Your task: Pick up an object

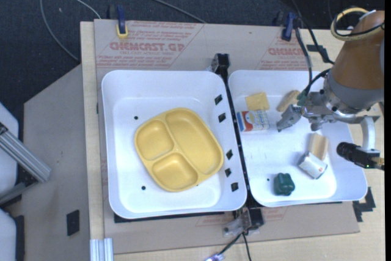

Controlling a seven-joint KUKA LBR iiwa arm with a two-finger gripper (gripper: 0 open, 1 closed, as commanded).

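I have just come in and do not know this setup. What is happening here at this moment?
A grey and orange robot arm reaches over the right bin, its gripper hanging above the bin floor. Around it lie a yellow block, a small carton, a green object and a white cylinder. The left bin holds a yellow divided tray. Nothing looks picked up yet.

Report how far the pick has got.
Done: the grey arm's gripper is over the right white bin. In hand: nothing visibly between its fingers. Left: grasp and lift one item, such as the yellow block, dark green lump or white cylinder. The yellow divided tray sits in the left bin.
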